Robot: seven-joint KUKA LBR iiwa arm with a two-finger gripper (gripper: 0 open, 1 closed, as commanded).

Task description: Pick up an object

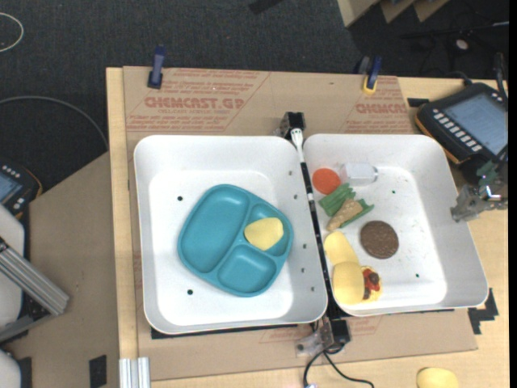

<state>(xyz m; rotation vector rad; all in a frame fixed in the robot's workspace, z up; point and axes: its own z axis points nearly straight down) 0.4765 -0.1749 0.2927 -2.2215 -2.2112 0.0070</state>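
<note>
1. Hidden or unclear: at the right edge of the right bin (420,293) sits a small grey metal piece, likely the tool (472,202); it is too small and blurred to tell how far open it is or whether it grips anything. A yellow object (436,377) is cut off at the lower frame edge.
2. Count: 2 shallow white bins lie side by side on the desk (242,95); 2 clamps, 1 blue (156,67) and 1 yellow (371,73), pin its cardboard cover at the far edge.
3. Left bin (161,168): 1 glossy teal plate (218,241) with 3 compartments; 1 pale yellow rounded piece (263,233) lies in the right compartment.
4. Right bin: 1 orange round piece (326,179), 1 clear plastic item (360,173), 1 green leafy bunch (344,203), 1 flat brown disc (379,239), and 2 yellow lumps (343,267) touching the left wall.
</note>
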